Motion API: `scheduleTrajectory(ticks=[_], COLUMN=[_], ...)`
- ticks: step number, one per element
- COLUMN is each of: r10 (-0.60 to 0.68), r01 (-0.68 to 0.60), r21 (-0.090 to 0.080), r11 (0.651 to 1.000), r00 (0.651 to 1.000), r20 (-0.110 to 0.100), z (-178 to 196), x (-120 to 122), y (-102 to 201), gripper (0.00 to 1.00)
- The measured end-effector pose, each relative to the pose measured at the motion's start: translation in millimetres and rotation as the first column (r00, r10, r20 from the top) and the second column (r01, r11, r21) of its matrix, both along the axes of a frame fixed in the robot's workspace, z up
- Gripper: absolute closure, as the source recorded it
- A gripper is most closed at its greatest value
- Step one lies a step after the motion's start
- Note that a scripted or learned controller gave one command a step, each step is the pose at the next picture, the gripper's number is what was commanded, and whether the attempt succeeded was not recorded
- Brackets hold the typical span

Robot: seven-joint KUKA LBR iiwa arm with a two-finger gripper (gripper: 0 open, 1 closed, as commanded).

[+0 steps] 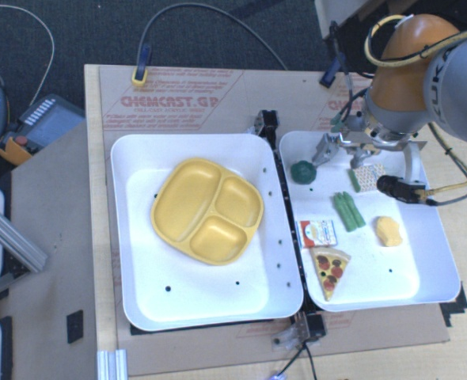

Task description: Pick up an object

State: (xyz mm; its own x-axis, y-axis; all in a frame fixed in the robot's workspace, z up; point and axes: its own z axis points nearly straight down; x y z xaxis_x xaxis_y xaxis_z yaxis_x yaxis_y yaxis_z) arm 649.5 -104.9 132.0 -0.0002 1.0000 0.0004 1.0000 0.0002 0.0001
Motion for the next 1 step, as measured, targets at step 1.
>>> scheduleTrajectory(ticks=[1], r10=[0.0], r01=[0.0], r21=[0.0], r11=[1.0], r00=[1.0], r20=[0.0], z=[8.1], x=[0.0], y=[0.0], gripper=[1.0])
